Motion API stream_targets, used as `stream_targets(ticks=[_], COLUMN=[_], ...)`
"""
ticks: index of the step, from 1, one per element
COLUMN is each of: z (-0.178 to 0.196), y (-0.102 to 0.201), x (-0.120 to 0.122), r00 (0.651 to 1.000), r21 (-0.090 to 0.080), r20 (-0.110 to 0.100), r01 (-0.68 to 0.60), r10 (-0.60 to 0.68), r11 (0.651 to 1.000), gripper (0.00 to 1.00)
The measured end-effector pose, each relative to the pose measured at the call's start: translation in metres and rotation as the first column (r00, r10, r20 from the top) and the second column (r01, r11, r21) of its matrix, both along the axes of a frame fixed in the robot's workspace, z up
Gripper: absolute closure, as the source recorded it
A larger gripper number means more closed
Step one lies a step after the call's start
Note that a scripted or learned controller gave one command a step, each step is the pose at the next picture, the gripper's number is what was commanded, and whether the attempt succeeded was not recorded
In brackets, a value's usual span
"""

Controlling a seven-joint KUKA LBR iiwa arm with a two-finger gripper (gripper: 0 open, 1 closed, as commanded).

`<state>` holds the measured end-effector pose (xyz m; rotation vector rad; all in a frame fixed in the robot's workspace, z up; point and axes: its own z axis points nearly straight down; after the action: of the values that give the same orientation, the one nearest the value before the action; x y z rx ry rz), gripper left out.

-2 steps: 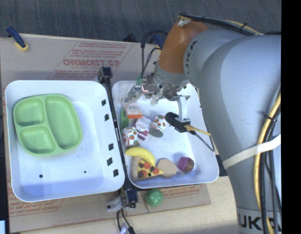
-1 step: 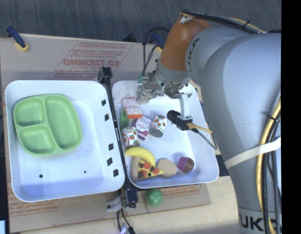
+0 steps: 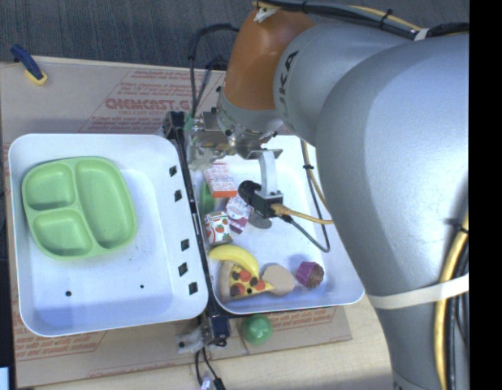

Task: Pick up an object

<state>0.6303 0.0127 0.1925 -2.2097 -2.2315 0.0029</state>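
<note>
We saw smooth, glossy white plastic in both bins (image 3: 153,315). The green divided plate (image 3: 79,207) looked like matt plastic. The arm's shell (image 3: 381,136) was smooth, satin grey, its orange band (image 3: 255,63) glossy. The bench's cardboard sheet (image 3: 129,96) looked matt, printed.

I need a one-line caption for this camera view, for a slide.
Grey arm reaches over the right white bin of toy food; a green divided plate lies in the left white bin.
</note>
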Motion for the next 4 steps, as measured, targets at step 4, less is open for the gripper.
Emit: stream_targets(ticks=[4], z=[0.054], y=[0.205], x=[-0.155], r00=[1.0], r21=[-0.002], r20=[-0.002], r01=[0.001], r10=[-0.001], r11=[1.0], gripper=[1.0])
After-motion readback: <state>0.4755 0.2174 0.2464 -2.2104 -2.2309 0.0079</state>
